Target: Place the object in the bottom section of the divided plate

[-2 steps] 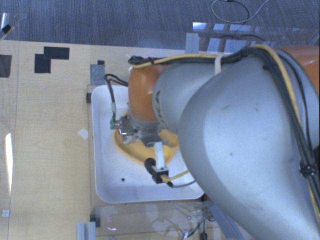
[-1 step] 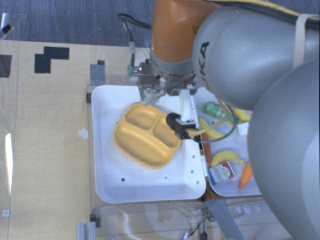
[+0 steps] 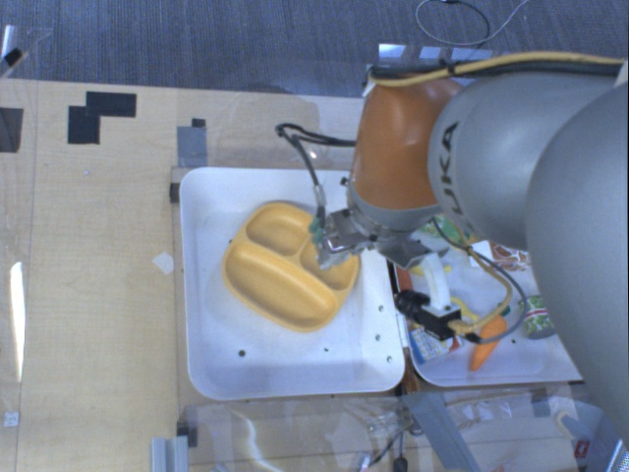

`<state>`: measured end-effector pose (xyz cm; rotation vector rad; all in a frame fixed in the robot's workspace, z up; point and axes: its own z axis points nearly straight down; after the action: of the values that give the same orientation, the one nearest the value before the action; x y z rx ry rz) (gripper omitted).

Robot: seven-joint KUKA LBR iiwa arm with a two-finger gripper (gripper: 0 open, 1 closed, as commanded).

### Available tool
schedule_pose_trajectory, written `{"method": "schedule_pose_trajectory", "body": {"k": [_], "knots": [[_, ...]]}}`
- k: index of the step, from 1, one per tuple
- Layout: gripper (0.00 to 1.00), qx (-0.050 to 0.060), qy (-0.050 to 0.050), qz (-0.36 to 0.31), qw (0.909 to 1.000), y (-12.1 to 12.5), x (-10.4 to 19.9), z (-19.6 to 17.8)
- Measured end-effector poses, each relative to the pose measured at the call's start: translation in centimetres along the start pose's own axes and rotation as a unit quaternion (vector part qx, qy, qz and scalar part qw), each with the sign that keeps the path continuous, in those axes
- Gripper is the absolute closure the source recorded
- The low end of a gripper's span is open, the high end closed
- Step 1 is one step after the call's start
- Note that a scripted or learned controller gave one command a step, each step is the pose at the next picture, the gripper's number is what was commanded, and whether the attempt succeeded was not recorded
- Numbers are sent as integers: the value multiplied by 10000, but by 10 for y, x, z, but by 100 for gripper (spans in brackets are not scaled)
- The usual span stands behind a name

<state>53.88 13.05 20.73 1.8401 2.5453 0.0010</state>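
Observation:
A yellow divided plate [image 3: 280,268] lies tilted in the left white bin [image 3: 295,374]. It has one long section toward the lower left and two smaller ones toward the upper right. My gripper [image 3: 332,246] hangs low over the plate's right-hand small section, under the orange band of the arm [image 3: 398,146]. The wrist hides that section's right part and whatever is at the gripper's tip. The long section and the upper small section hold nothing that I can see.
The right bin [image 3: 521,370] lies mostly under the arm and holds several things: an orange carrot [image 3: 487,346], a white bottle [image 3: 437,285], a green-and-white packet [image 3: 539,315] and a blue-and-white pack [image 3: 427,347]. Bare white floor surrounds the plate.

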Motion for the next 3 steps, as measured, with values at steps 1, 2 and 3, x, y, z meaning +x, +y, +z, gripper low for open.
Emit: {"method": "schedule_pose_trajectory", "body": {"k": [1, 2, 3], "knots": [[100, -20, -1, -2652, 9642, 87, 36, 54], [100, -48, 7, -2533, 9674, 130, 48, 98], [100, -26, -10, -2802, 9599, 94, -9, 49]]}}
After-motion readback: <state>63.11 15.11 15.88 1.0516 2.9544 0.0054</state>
